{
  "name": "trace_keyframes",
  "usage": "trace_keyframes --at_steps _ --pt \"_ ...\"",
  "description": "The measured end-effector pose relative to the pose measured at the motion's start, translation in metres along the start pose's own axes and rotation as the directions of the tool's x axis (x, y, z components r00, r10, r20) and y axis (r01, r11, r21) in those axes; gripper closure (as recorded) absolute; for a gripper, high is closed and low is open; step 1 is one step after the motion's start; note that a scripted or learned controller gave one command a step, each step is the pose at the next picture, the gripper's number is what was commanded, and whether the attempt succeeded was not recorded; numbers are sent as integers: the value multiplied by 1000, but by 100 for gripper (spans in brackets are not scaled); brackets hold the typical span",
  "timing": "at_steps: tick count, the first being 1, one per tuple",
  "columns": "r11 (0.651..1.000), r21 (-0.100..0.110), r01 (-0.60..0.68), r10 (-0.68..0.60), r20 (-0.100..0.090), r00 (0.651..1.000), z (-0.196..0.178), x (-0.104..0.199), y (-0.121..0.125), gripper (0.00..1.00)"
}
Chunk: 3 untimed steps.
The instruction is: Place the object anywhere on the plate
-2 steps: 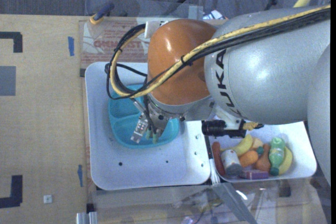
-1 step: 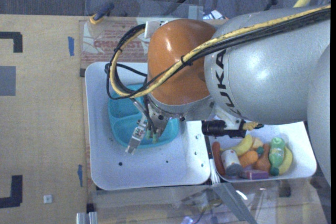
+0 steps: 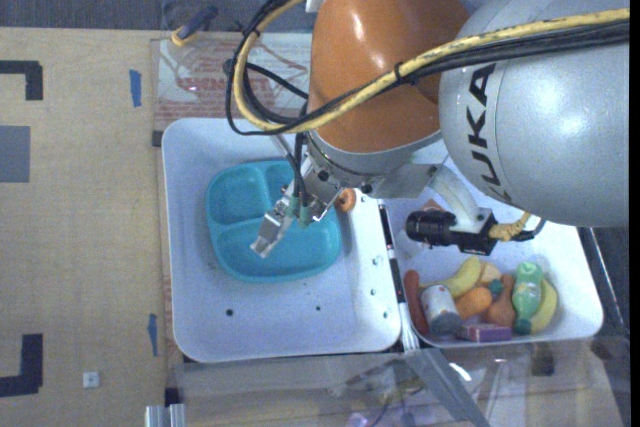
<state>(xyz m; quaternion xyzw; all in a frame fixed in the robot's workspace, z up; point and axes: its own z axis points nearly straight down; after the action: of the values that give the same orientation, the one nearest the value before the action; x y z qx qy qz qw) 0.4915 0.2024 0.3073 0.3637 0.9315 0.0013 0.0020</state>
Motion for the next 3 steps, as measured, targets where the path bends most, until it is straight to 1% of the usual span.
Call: trace_keyframes --at_steps 1,2,3 --pt "1000 -3 5 -5 2 1000 -10 2 2 100" --pt "985 2 170 -170 -3 985 92 22 5 100" --pt "986 2 169 -169 -3 986 92 21 5 0"
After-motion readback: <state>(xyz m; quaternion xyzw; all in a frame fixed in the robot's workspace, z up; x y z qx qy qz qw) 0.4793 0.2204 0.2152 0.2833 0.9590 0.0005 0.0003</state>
